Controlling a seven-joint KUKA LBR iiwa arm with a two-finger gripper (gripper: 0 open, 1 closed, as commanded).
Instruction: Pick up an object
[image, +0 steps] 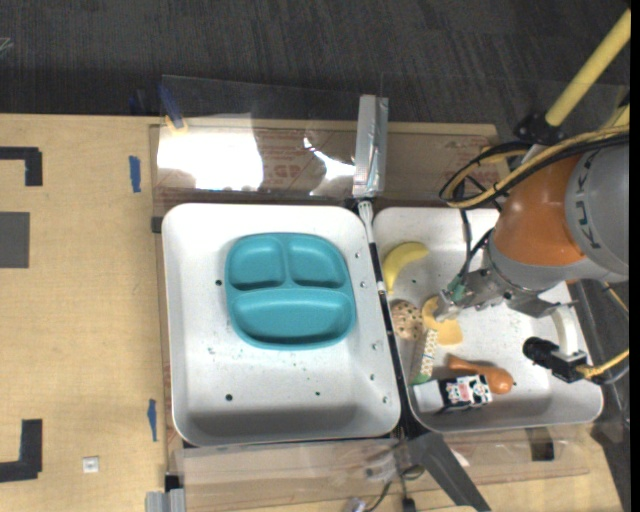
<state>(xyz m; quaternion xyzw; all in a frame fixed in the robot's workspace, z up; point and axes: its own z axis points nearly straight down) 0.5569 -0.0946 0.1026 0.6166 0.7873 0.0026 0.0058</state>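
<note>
Over the right bin, beside the yellow banana-shaped toy, the gripper hangs low above a small yellow piece; how it is set cannot be told. Judging by this, the reach is under way, and closing on something comes next. Nearby lie a speckled round cookie, a smooth orange carrot and a small printed carton.

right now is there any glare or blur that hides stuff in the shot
Camera view: strong glare on the clear panel behind the bins washes out what lies beneath it; the teal tray is evenly lit and sharp; the small items around the tool in the right bin are soft and hard to identify.
</note>
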